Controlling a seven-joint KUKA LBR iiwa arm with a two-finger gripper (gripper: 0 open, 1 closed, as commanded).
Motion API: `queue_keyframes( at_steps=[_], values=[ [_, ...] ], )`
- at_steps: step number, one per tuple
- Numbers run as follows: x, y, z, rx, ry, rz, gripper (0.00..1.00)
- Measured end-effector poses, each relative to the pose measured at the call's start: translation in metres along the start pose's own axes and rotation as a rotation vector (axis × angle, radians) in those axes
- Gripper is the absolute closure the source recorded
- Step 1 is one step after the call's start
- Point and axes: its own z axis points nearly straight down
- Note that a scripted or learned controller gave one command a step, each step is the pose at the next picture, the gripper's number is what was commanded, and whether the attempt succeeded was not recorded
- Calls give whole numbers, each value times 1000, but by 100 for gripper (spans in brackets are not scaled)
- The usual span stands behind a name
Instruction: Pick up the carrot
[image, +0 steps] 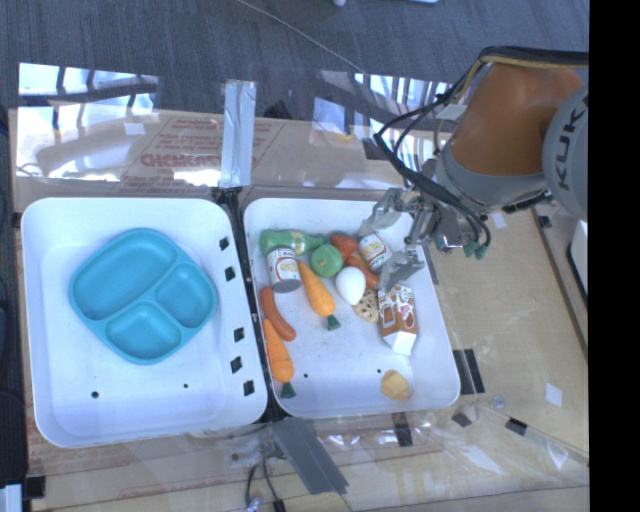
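Carrot lying clear of the tool in the right bin

Carrot (317, 290) is lying near the middle of the right bin (438, 345), its orange body running at a slant with the narrow green end pointing down toward the near wall. It is sitting just below a green round fruit (326, 260) and just left of a white egg (350, 285), close to both. The tool (403, 245) is hanging over the upper right part of the same bin, to the right of the carrot and a little above it in the picture, with the egg and a small can (375, 250) lying between the two. Nothing is touching the carrot from the arm's side. Whether the tool is spread or closed cannot be told, since its grey metal parts are blending with the items beneath it.

A second carrot (279, 358) is lying along the left wall of the right bin, near the front, with a red sausage (277, 313) just above it. A tin with a label (285, 270) is standing to the left of the carrot, and a green item (283, 241) is lying at the back of the bin. A small carton (399, 315) is lying under the tool toward the right wall, a cookie (366, 306) beside it, and a brown lump (396, 384) near the front right corner.

The left bin (60, 400) is holding a blue divided plate (143, 295). Both bins are resting on the bench (510, 330).
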Motion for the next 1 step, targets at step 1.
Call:
queue_keyframes(
  at_steps=[1],
  values=[
    [-15, 10, 153, 1, -12, -105, 0]
  ],
)
